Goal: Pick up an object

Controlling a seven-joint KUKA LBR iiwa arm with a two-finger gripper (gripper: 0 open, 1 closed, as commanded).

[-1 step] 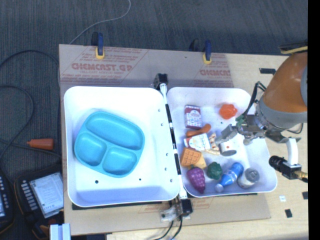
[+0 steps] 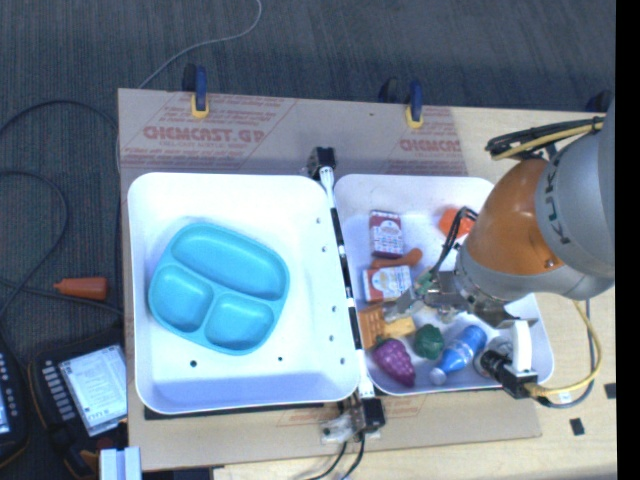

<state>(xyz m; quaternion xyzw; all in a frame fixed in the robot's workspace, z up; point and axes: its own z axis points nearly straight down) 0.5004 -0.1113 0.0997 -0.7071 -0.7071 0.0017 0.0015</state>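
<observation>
Cardboard-topped surface [image 2: 250, 133] with two white bins on it, dark carpet all round. Starting at the bottom of the frame, the left bin [image 2: 160, 373] just has a blue divided plate [image 2: 218, 286] in it, so all the action is in the right bin [image 2: 420, 180]. Along its lower edge sit a purple bunch of grapes [image 2: 393, 361], a green piece [image 2: 429, 341] and a small blue bottle [image 2: 462, 352], packed close together.

Right above those, mid-bin, is the gripper [image 2: 432, 296], low down among the clutter. Honestly I can't tell how far open it is or whether it has anything, because the wrist covers too much. Just left of it lies a small packet [image 2: 387, 281]. A red packet [image 2: 385, 234] sits higher up, and there's an orange thing [image 2: 455, 218] toward the bin's upper right. Two blue clamps [image 2: 200, 83] pin the cardboard at the top edge.

My read is that this is the reach/grasp step, with nothing visibly lifted. The next move probably needs a clean close on one item (the green piece or the small packet look nearest), then a straight lift that doesn't drag the neighbours along.
</observation>
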